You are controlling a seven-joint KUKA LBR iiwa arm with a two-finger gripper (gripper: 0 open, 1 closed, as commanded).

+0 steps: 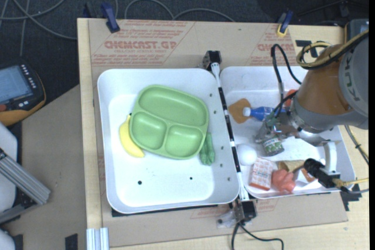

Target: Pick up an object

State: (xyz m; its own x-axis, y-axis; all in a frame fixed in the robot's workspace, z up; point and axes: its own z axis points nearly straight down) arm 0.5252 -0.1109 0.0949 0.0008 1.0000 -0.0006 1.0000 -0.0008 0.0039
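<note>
Two white bins point(117, 143): one green tray point(169, 122), one banana point(129, 140), one gripper point(270, 139)

You are looking at a thick, rounded grey metal arm point(358, 76) with a broad orange band point(322, 91) wrapped around it above the wrist. Below the band you see a smooth grey wrist section point(313, 121). Black cables point(280, 67) loop along the arm's upper side, joined by a coil of yellowish cable point(313, 52). At the tip you find a small two-finger gripper of dull metal point(270, 136), cluttered with dark fittings too fine to make out.
</note>
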